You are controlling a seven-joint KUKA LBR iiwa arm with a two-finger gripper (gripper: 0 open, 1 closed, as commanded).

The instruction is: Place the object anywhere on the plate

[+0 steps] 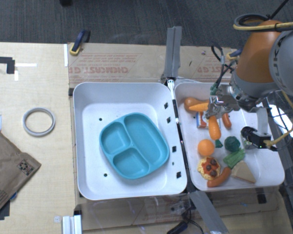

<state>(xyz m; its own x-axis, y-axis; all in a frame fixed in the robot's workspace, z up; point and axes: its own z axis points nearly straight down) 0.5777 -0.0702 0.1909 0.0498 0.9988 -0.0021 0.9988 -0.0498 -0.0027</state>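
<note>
Hand (216, 107) over right bin, plate (134, 145) lies left
Carrot (214, 128) just below hand, long axis vertical in frame; hand's opening can't tell

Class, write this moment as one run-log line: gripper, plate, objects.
gripper: over right bin, above carrot | plate: left bin, no object on it | stage: nothing placed

The arm (263, 57) runs off the frame's right edge and covers the right bin's (273, 177) upper right corner, the tool's (216, 106) fingertips are too small to read, and the brown box (7, 172) is cut off lower left.
</note>
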